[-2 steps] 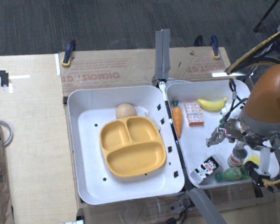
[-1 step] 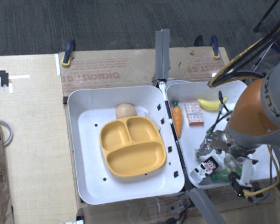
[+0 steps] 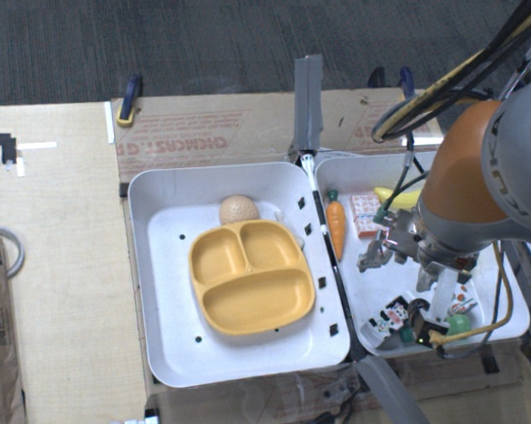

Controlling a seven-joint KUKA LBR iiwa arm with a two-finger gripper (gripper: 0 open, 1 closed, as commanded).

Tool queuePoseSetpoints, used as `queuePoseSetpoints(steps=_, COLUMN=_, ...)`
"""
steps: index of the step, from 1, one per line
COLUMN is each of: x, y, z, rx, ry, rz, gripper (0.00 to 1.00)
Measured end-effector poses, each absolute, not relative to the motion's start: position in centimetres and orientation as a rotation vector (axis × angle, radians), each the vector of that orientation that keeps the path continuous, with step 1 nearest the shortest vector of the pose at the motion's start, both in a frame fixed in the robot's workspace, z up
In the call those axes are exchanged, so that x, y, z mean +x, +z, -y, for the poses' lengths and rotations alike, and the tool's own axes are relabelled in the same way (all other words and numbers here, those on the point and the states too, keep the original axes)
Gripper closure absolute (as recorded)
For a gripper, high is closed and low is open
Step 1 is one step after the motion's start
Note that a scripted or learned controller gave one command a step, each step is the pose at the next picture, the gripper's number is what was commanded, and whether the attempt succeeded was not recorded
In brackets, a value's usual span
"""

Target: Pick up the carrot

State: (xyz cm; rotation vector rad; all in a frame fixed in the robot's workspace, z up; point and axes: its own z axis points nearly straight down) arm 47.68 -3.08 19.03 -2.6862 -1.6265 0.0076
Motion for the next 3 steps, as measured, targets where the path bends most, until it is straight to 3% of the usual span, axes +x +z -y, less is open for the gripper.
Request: queuePoseSetpoints(steps=3, x=47.7, y=19.0, z=2.6, rx=-2.565, ry=0.009, rz=1.811, gripper=0.00)
